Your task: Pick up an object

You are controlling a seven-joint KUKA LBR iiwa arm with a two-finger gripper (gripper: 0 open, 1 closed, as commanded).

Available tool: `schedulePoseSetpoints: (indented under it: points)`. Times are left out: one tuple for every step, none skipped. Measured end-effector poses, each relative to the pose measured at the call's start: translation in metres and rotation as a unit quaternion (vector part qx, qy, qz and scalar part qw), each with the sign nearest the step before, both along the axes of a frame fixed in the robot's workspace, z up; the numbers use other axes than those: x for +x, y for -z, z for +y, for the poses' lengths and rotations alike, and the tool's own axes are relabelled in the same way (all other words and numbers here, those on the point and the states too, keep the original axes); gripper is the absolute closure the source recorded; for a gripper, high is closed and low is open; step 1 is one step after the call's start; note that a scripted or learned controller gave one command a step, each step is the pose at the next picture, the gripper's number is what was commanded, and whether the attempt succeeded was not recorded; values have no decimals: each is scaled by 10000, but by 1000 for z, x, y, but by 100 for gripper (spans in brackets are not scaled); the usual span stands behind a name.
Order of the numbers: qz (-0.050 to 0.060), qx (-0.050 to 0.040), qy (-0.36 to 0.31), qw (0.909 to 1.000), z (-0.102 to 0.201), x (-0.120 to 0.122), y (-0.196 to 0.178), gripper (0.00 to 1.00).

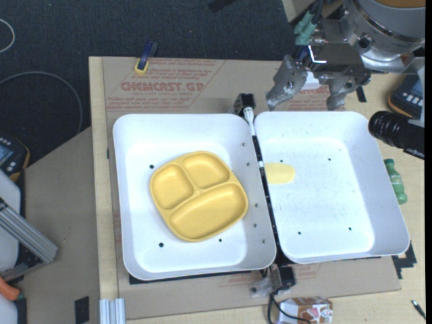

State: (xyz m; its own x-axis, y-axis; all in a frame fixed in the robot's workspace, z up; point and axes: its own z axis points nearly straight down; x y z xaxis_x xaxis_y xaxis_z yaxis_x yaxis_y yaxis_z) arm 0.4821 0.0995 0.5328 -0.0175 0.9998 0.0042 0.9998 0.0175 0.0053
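From the camera above, we see a yellow plate (198,196) lying in the left bin (128,140) and a small yellow piece (279,174) at nine o'clock in the right bin (378,201). Our gripper (308,94) hangs at twelve o'clock beyond the right bin's far rim, jaws spread wide and holding nothing. We judge this the approach step; next we must descend over a chosen object.
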Motion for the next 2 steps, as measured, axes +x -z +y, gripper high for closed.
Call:
schedulePoseSetpoints:
  points:
    - [-13,-16,75,10000,-8,1,-10,100]
    - [83,-32,83,9999,1,-4,75,100]
